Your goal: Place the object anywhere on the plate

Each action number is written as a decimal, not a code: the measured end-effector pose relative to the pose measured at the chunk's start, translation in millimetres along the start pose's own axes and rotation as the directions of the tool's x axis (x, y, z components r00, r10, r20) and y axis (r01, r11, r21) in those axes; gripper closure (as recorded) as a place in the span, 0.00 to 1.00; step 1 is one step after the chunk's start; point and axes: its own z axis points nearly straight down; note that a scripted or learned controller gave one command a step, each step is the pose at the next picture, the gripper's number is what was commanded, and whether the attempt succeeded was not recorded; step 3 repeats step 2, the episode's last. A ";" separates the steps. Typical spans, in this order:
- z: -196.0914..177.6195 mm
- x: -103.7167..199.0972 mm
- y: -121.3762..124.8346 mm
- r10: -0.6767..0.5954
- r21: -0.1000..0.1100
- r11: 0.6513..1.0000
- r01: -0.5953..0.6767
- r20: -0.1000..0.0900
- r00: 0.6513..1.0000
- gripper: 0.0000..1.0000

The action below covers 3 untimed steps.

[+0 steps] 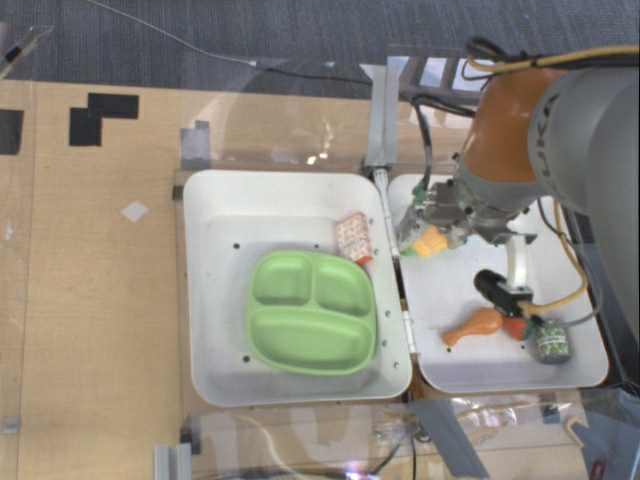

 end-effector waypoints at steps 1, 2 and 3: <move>1.1 63.2 -36.7 0.003 0.001 1.000 -0.003 -0.001 1.000 1.00; 1.0 62.9 -36.6 0.004 0.001 1.000 -0.004 -0.001 1.000 0.00; 1.0 62.9 -36.6 0.004 0.001 1.000 -0.004 -0.001 1.000 0.00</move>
